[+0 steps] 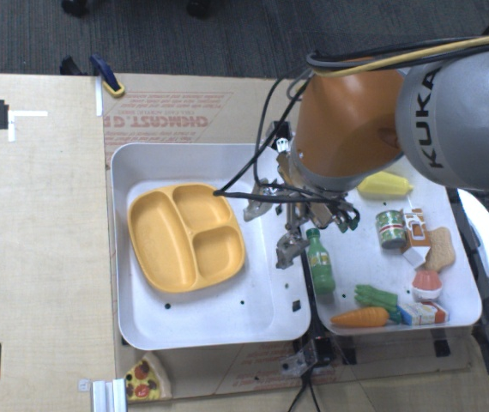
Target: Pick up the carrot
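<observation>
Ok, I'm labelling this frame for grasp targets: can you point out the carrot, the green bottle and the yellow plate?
carrot (360,318), camera view, middle of its orange body
green bottle (319,267), camera view, its body
yellow plate (150,239), camera view, bare left compartment

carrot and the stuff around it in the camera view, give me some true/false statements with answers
1. The carrot lies in the right bin, near its front edge. True.
2. The carrot sits in a compartment of the yellow plate. False: the plate is in the left bin, and the carrot is in the other bin.
3. A green bottle lies close to the divide between the two bins. True.
4. The gripper is clamped on the carrot. False: it hangs above the divide between the bins, well apart from the carrot.
5. A small can stands in the right bin. True.
</observation>
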Tool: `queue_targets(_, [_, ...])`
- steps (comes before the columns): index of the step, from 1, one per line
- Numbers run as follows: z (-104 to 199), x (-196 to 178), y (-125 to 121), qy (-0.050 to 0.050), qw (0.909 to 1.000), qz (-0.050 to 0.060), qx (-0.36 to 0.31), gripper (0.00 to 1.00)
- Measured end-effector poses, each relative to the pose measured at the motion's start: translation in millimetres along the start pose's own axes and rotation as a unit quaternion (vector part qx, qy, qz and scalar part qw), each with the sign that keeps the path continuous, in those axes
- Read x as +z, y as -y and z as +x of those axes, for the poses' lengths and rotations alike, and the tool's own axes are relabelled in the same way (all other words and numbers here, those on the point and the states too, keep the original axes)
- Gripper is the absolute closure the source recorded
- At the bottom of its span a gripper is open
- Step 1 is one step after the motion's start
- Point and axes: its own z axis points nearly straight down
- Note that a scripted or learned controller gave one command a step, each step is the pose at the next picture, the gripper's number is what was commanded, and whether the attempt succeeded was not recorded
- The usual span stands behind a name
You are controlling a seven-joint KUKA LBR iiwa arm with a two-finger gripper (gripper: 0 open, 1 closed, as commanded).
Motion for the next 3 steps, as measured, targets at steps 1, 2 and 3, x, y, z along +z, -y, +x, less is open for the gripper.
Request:
queue_targets(1, [2.4,99.6,-61.9,0.0,0.998,0.0,-0.063,0.0])
queue_targets(2, [-71.9,99.3,-65.9,-0.017,0.9985,0.009,0.051,0.0])
queue_targets(3, [-62.2,100.9,-68.2,-0.034,0.9981,0.006,0.051,1.0])
